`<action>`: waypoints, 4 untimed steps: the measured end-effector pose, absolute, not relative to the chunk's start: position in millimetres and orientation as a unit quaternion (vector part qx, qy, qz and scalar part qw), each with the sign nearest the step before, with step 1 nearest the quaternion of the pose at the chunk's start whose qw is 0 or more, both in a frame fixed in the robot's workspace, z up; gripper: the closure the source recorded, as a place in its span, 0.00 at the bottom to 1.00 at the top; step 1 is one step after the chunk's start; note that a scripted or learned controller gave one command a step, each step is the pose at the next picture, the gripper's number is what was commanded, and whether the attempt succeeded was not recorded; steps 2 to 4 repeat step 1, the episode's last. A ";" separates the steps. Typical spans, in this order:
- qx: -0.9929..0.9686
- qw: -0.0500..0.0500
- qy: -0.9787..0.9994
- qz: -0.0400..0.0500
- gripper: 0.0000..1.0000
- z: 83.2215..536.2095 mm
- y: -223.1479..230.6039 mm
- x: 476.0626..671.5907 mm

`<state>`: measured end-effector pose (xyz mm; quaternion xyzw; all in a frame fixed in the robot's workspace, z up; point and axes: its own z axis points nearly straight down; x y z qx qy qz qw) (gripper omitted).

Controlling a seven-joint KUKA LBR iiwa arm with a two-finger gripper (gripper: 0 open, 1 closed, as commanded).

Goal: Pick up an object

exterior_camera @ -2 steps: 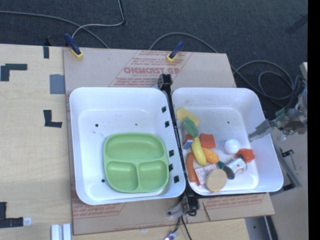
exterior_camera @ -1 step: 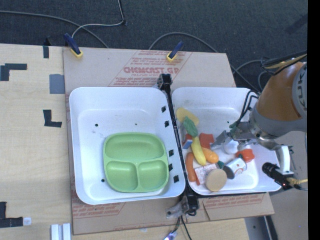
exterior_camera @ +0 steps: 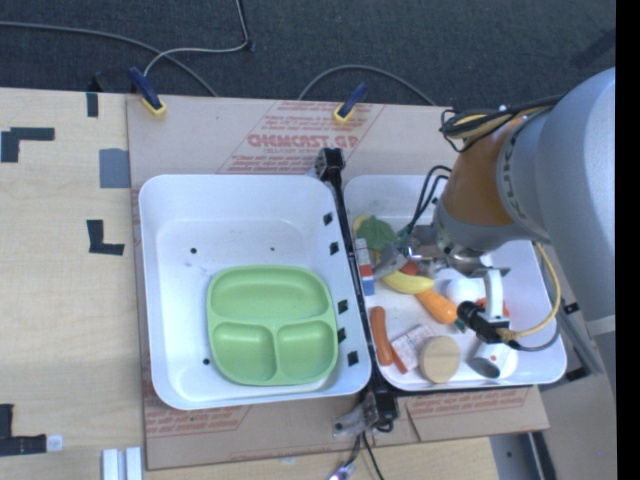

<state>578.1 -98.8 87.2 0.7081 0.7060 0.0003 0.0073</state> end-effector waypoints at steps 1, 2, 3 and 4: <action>0.708 0.004 0.707 -0.001 1.00 96.1 -97.6 577.0; 0.708 0.004 0.707 -0.001 1.00 96.1 -97.6 577.0; 0.708 0.004 0.707 -0.001 1.00 96.1 -97.6 577.0; 0.708 0.004 0.707 -0.001 1.00 96.1 -97.6 577.0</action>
